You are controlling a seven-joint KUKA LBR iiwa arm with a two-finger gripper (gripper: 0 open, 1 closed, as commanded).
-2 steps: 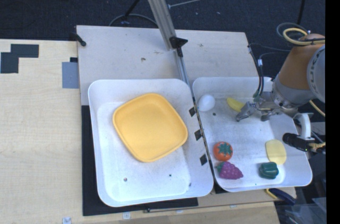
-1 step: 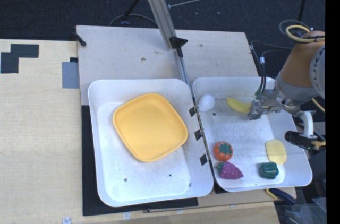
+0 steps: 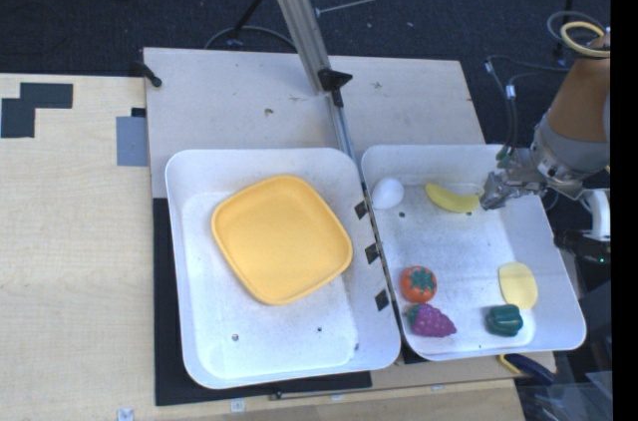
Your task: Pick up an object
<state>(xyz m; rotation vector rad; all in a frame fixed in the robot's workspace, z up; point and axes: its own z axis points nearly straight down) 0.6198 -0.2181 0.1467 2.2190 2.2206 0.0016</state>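
Observation:
The right bin holds a yellow banana near its far edge, a white egg at the far left corner, a red tomato, purple grapes, a pale yellow chip and a green pepper. My gripper hangs low at the banana's right end, just right of it. Nothing shows between its tips.
The left bin bears a large yellow square plate. A metal post slants up behind the bins. Black clips sit on the divider between the bins. Bare bin floor lies in the right bin's middle.

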